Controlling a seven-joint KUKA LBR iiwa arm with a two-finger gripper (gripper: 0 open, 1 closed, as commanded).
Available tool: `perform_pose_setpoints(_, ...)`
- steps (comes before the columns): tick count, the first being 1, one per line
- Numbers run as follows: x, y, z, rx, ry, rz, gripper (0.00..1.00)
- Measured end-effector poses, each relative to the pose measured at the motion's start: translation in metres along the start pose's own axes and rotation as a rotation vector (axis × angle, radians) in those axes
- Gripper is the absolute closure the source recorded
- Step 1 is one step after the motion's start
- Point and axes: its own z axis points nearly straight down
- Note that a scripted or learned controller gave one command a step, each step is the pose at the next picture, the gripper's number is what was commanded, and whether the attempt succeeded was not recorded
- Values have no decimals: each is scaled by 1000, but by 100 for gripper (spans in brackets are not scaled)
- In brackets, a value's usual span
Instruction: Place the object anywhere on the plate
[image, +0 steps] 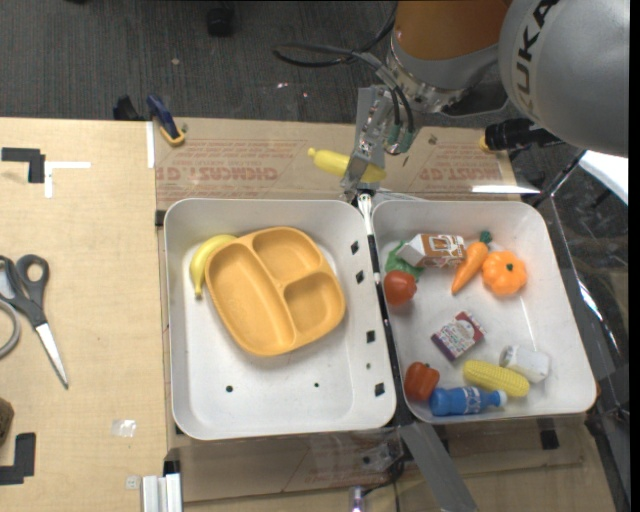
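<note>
Arm (470, 40) top right | pincer (362, 180) down above bins' divider

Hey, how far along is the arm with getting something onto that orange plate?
Not far. The divided orange plate in the left bin has nothing in its compartments; a banana lies beside its rim. The gripper hangs over the far edge where the bins meet, with something yellow at its tip; whether that is held is unclear. Carrying and placing remain.
</note>
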Motion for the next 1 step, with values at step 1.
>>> perform_pose_setpoints(1,39,21,143,3,3,218,100)
